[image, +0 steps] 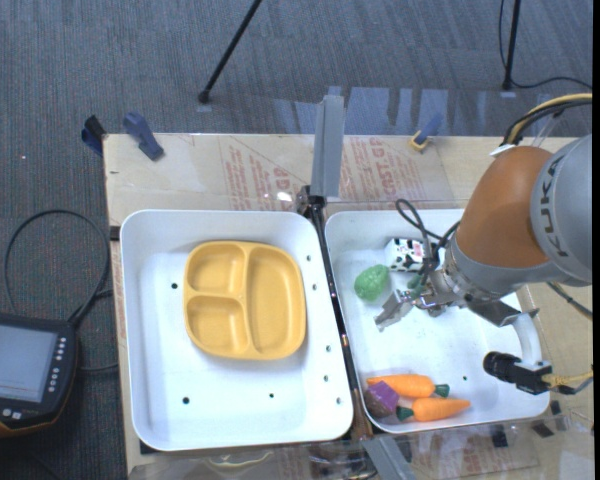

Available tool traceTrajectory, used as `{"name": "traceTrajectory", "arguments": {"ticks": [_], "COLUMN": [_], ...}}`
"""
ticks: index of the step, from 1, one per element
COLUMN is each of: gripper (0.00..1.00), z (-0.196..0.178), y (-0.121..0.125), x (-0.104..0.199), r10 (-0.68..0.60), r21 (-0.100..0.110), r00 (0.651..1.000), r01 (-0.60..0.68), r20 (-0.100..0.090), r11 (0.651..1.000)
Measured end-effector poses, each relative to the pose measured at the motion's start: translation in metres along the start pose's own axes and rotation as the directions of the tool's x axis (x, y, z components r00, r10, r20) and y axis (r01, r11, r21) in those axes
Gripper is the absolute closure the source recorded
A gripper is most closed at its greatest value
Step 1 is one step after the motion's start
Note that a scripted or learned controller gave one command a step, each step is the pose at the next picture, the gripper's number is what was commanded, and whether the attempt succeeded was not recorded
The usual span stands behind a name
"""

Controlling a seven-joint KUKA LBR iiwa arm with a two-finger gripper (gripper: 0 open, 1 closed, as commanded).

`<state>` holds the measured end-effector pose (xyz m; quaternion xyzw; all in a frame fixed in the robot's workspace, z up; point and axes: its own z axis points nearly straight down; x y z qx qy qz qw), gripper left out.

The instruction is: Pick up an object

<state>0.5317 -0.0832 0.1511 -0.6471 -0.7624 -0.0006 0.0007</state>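
**Fingers open over right bin, nothing held**

Fingers [395, 308] spread apart, tips low over bare floor of the right bin [450, 353], nothing between them. Just beside the green ball [372, 282], which lies up and left of the tips, apart from them. Near the black-and-white toy [408, 254], at the bin's far side, partly hidden by wrist cabling. Well apart from two carrots [420, 395] at the near edge, lying side by side, with a purple piece [382, 398] touching their left ends. Reached in from the right on a grey arm [580, 218] with an orange band [508, 208]. Across the divider, in the left bin [155, 388], a yellow divided plate [246, 299], three compartments, flat. On the worktop [210, 173] behind both bins, an upright grey post [328, 153]. On the floor at left, a pendant [20, 368] with cable.
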Motion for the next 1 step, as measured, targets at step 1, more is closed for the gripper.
{"name": "traceTrajectory", "arguments": {"ticks": [1], "gripper": [0.0], "z": [0.054], "y": [0.0812], "x": [-0.0299], "r10": [-0.088], "r21": [0.01], "r00": [0.996], "r01": [0.088], "r20": [-0.003], "r11": [0.996]}}
